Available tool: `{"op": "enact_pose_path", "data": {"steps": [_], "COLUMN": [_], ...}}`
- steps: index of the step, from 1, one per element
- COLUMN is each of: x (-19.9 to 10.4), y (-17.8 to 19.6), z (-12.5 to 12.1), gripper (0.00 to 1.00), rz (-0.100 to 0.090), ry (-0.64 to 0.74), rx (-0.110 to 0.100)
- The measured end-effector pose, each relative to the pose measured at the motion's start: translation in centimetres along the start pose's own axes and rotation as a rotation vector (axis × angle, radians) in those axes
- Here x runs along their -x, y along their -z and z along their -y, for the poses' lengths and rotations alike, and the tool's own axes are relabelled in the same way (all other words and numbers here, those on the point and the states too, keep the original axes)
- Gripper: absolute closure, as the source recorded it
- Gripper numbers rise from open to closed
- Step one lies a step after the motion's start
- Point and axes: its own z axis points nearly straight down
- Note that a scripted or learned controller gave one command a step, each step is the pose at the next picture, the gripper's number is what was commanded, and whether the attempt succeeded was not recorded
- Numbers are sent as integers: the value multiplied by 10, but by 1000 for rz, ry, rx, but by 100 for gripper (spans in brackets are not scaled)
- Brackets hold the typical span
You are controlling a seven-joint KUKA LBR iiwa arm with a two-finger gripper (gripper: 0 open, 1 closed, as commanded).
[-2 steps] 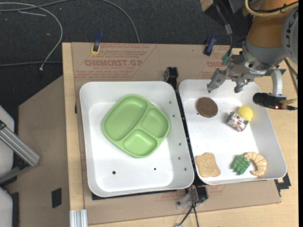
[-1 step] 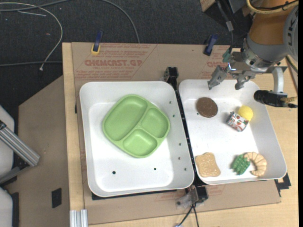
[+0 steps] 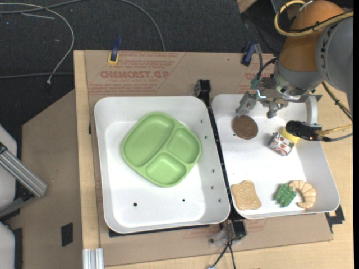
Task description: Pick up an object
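Arm (image 3: pixel 331 49): I see a grey casing with an orange band.
End effector (image 3: pixel 259 106): I see grey metal fingers.
Cables (image 3: pixel 289 10): yellow loop on top.

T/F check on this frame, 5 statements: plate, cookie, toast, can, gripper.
1. The green plate lies in the left bin. True.
2. The brown cookie sits on the plate. False: it lies in the right bin.
3. The toast is near that bin's front edge. True.
4. The can stands in the left bin. False: right bin, on its side.
5. The gripper hangs over the right bin's far end, by the cookie. True.
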Motion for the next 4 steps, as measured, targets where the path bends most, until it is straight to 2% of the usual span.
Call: {"op": "enact_pose_path", "data": {"steps": [2, 3, 4], "x": [5, 5, 11], "y": [-94, -77, -15], "z": [-1, -5, -4], "gripper": [0, 100, 100], "rz": [2, 2, 2], "ry": [-1, -1, -2], "rx": [3, 14, 9]}}
